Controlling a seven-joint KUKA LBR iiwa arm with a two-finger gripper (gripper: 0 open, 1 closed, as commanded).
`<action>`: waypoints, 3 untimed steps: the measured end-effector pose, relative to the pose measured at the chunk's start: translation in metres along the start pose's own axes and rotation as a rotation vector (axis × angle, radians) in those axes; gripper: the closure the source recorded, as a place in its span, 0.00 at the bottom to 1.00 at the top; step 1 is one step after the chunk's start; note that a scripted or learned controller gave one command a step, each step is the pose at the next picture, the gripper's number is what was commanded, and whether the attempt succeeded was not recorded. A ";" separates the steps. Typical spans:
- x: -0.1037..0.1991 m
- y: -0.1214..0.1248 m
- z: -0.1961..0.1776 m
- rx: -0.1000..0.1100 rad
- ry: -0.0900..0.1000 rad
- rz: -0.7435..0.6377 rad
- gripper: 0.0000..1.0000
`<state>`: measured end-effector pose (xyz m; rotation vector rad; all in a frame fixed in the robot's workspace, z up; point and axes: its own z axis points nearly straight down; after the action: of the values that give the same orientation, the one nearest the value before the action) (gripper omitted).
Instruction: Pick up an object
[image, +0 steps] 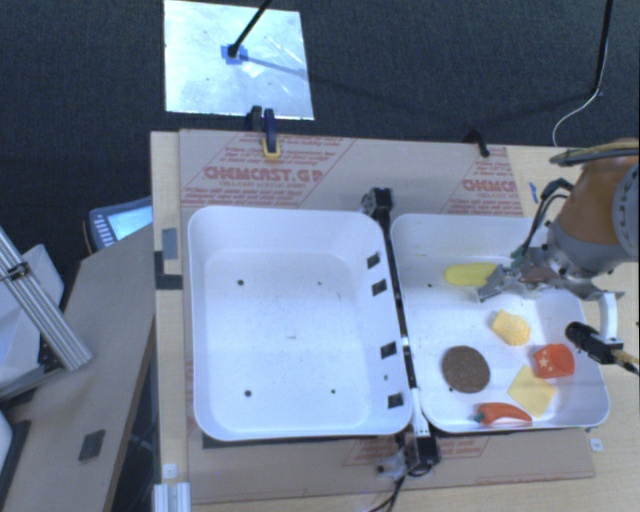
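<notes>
The right bin (430, 240) holds several toy foods. A yellow oblong piece (468, 274) lies near its back. In front of it are a yellow lumpy chunk (511, 327), a brown round disc (466, 369), a red-orange piece (553, 361), a yellow wedge (532, 390) and an orange-red pepper-like piece (503, 413). My gripper (507, 283) hangs low over the right bin, just right of the yellow oblong piece and above the lumpy chunk. I see nothing held in it.
The left bin (290, 230) sits beside the right one, with a black clip strip (385, 290) along the shared wall. A dark handle-like part (595, 343) pokes in by the right rim. The arm's grey and orange body (600, 215) overhangs the right edge.
</notes>
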<state>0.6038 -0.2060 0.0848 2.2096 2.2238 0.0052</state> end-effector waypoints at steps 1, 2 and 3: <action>-0.002 -0.076 -0.093 0.002 0.000 0.009 0.00; 0.021 0.045 -0.020 -0.006 0.000 -0.004 0.00; 0.018 0.044 -0.037 -0.011 -0.001 -0.002 1.00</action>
<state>0.6474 -0.1872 0.1223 2.2019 2.2200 0.0165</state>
